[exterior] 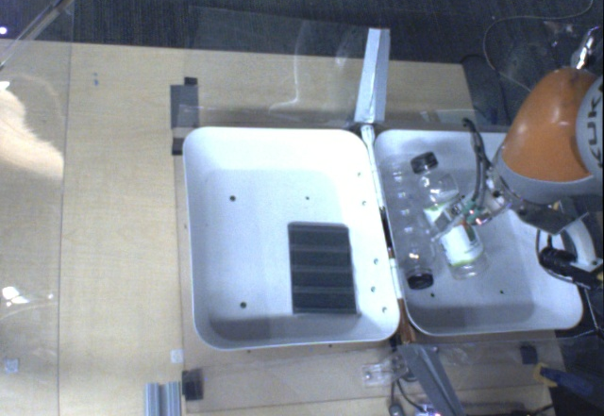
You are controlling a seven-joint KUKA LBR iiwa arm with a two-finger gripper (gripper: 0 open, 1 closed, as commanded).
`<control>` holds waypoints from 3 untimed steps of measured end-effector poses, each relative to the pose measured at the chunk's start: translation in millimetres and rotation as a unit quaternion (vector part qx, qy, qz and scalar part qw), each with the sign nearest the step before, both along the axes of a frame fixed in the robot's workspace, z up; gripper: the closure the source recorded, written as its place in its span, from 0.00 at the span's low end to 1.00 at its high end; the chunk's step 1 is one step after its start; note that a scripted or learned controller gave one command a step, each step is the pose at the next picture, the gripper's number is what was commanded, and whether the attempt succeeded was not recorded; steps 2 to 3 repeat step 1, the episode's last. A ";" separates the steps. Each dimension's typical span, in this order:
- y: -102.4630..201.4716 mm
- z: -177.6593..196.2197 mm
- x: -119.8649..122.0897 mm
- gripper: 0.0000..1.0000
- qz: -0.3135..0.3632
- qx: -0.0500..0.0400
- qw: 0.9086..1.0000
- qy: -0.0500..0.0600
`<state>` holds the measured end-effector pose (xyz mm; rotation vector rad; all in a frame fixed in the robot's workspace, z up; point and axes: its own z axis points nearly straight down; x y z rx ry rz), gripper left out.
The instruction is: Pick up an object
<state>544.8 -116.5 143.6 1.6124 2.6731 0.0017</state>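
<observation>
My gripper (461, 219) hangs low over the middle of the right bin (547, 296), under the orange-banded wrist (547, 136). Right below it lies a small clear bottle with a pale green and white body (463, 249); whether the gripper touches it is unclear. A clear plastic item (415, 208) with a black cap at its far end (424, 161) and another at its near end (419, 280) lies along the bin's left side. In the left bin (226, 216) a black ribbed rectangular block (322, 267) lies flat at its near right.
A metal divider strip (372, 74) rises behind the gap between the bins. Black cables (566, 263) trail at the right bin's right edge. A transparent panel (38, 27) stands at the bench's left.
</observation>
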 end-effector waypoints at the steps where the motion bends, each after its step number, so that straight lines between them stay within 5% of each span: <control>1: 57.6 42.0 51.4 1.00 0.059 0.005 0.998 0.007; 3: 57.6 42.0 51.4 1.00 0.059 0.005 0.998 0.007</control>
